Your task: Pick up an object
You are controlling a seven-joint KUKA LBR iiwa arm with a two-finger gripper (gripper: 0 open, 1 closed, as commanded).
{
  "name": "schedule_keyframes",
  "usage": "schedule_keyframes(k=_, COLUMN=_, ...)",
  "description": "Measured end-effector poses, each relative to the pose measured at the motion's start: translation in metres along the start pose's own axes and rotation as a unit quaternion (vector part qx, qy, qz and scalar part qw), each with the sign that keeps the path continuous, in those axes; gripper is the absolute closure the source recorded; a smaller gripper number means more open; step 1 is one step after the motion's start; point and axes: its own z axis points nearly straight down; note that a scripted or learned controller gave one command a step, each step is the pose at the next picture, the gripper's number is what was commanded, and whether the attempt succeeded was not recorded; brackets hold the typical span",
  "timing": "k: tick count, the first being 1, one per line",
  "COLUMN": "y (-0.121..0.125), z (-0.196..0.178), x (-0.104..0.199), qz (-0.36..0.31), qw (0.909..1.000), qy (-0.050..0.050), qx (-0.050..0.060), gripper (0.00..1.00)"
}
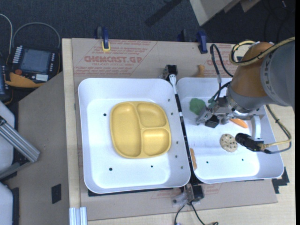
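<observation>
The gripper (212, 117) hangs low in the right bin (211, 170), between a green object (196, 105) and an orange piece (239, 123); a round biscuit (228, 142) lies nearby. Whether the jaws stand wide or narrow cannot be told. The step appears to be the approach. Next requirement: centre over one object, descend, close.

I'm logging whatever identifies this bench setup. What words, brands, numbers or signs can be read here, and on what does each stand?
"CHEMCAST G P": red print, large line, on the brown board under the bins; the last letters are uncertain.
Smaller red line beneath it on the same board: too blurred to read.
Handheld pendant on the floor at left: its screen is lit, but its content is too small to read.
No readable text on the yellow divided plate or on either white bin.
</observation>
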Motion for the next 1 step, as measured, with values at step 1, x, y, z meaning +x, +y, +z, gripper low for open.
schedule_keyframes(k=1, y=0.0013, z=-0.0135, x=-0.0006, qz=0.0, qw=1.0, qy=-0.001, qx=-0.003, gripper=1.0)
